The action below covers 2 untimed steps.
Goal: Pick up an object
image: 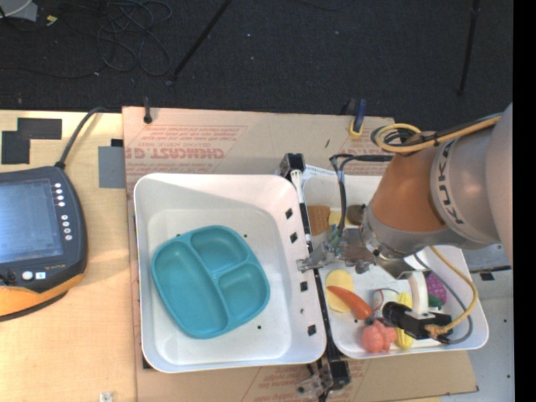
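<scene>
Orange-banded and grey, my arm (435, 195) reaches in from three o'clock over the right bin (479, 329) — whether my jaws are spread or pressed together, I cannot tell. Toys lie at that bin's six o'clock end: a carrot (350, 301), a pink lump (378, 337), a purple piece (436, 289). A teal divided plate (210, 280) sits in the left bin (167, 199).

- Orange carrot (350, 300): lying diagonally, right bin centre.
- Pink lumpy toy (378, 336): at 5 o'clock from carrot.
- Purple item (436, 290): at 3 o'clock.
</scene>
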### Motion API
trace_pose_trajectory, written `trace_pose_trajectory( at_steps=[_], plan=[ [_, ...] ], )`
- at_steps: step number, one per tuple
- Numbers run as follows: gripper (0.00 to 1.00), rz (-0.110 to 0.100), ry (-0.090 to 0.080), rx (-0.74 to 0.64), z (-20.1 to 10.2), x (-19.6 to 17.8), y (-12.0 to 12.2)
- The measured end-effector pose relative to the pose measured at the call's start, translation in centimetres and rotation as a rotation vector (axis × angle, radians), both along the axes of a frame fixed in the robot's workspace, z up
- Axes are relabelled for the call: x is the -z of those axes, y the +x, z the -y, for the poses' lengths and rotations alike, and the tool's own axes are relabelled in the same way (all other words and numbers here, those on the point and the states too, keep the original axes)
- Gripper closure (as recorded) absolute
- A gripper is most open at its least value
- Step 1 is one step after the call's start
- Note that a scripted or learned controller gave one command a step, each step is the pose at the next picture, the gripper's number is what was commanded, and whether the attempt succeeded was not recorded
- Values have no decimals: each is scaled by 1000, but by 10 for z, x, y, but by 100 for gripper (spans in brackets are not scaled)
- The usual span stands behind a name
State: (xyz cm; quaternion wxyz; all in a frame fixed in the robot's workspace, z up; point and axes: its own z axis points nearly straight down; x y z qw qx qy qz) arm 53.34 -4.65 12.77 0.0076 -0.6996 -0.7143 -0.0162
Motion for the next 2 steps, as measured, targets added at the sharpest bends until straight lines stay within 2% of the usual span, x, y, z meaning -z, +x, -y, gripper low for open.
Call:
trace_pose_trajectory(
  at_steps=[2],
  plan=[
    [0, 5, 0, -2, 0, 1, -1]
  ],
)
